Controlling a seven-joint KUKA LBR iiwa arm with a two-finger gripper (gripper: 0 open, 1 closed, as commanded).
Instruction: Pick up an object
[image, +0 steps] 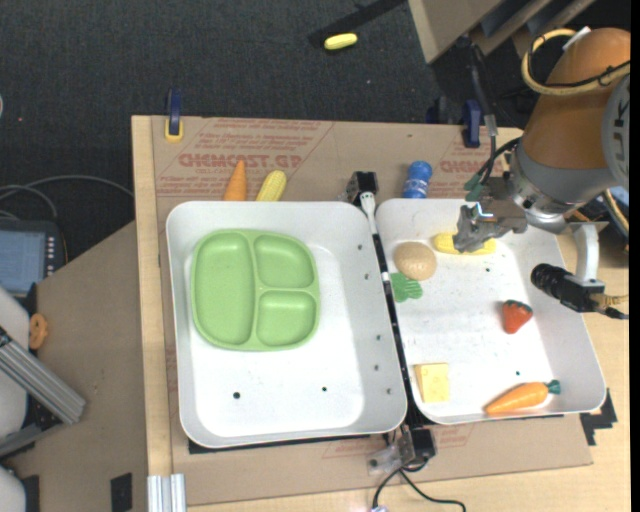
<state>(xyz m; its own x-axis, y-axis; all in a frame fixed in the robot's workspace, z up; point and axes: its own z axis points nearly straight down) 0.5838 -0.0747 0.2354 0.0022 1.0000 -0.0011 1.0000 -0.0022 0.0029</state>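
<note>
Yellow banana-shaped toy (462, 244), smooth plastic, lies at the rear of the right bin (560, 345), long axis running left-right; the gripper (474, 232) sits directly upon it, and whether it is released or clenched cannot be told; a rounded beige bread roll (414, 261) rests just left of it; a tapered orange carrot (519, 397) lies near the front wall; the left bin (340, 385) bears a glossy green three-compartment plate (254, 289)

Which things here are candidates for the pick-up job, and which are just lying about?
Job things, in the right bin:
yellow piece under the gripper
tan roll
green piece
strawberry
cheese slice
carrot

Lying about:
green divided plate in the left bin
toy carrot, corn and blue bottle on the bench
</note>
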